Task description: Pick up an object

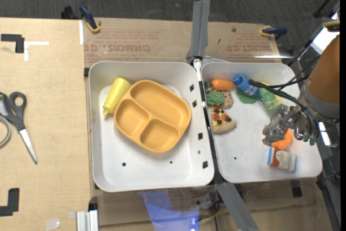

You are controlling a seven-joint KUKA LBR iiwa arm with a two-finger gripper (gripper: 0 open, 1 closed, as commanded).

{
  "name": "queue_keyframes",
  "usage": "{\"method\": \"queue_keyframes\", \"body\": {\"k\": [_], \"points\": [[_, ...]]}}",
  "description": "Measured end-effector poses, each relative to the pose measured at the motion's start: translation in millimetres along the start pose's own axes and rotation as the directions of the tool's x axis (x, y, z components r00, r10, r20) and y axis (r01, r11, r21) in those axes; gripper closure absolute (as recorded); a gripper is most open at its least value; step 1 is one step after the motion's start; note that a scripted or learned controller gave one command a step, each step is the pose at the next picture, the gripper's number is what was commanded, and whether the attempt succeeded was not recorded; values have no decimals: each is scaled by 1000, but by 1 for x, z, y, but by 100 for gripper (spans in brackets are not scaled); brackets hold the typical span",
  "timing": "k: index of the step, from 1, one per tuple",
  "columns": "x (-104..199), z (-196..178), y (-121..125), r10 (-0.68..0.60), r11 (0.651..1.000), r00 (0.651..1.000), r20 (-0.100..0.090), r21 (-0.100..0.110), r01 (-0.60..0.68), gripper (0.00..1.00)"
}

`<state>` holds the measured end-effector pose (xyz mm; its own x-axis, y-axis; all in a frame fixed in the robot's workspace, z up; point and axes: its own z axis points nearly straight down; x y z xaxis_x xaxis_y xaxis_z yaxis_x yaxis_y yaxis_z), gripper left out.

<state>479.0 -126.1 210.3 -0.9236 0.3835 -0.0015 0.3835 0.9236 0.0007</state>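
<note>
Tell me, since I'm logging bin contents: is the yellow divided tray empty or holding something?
Empty. The yellow divided tray in the left bin shows three bare compartments; the yellow bottle lies beside it.

Arm posed low at the frame's three o'clock side

The grey arm (324, 84) is seen entering from three o'clock, its orange band (only partly in frame) set above the wrist. The wrist is angled down and toward nine o'clock, with black cables draped across it toward eleven o'clock. The gripper (277, 133) is carried at the arm's eight o'clock end, pointed downward; its metal parts are blurred together, so their spacing cannot be judged.
</note>
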Motion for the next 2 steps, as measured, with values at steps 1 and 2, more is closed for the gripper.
{"method": "queue_keyframes", "body": {"k": [1, 2], "points": [[-24, 118, -61, -173, 985, 985, 0, 1, 173, 100], [2, 119, 1, -154, 988, 988, -1, -1, 154, 100]]}}
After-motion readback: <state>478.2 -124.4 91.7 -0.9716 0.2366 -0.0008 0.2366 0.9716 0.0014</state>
